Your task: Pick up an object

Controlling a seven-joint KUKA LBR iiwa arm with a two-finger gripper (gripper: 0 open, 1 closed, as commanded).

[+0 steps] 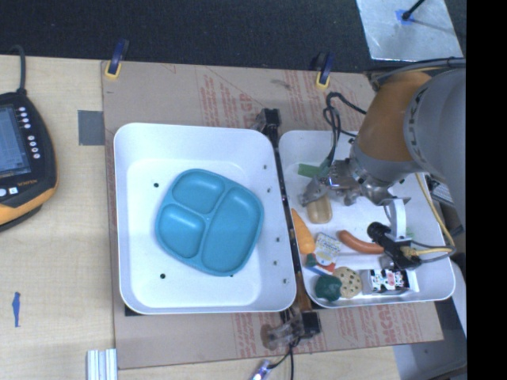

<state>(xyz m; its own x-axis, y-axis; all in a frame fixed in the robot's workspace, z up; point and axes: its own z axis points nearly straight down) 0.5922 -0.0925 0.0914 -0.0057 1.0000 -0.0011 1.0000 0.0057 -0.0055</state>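
Note:
The right bin [444, 279] holds several small toy foods. A tan bread-like piece [319, 210] lies near the bin's left side, with an orange carrot [301, 230] beside it. An orange-red sausage [360, 242], a speckled cookie [347, 280] and a green broccoli piece [327, 290] lie nearer the front. A green flat item [310, 169] sits at the back left. My gripper [321, 188] hangs low over the bin, just above the tan piece and beside the green item. I see nothing held in it.
The left bin [131, 212] holds a blue divided plate [209, 222]. A small printed box [388, 280] and a white card [328, 246] lie in the right bin. Black cables [396, 248] trail over the right bin. A teach pendant [20, 157] rests at the far left.

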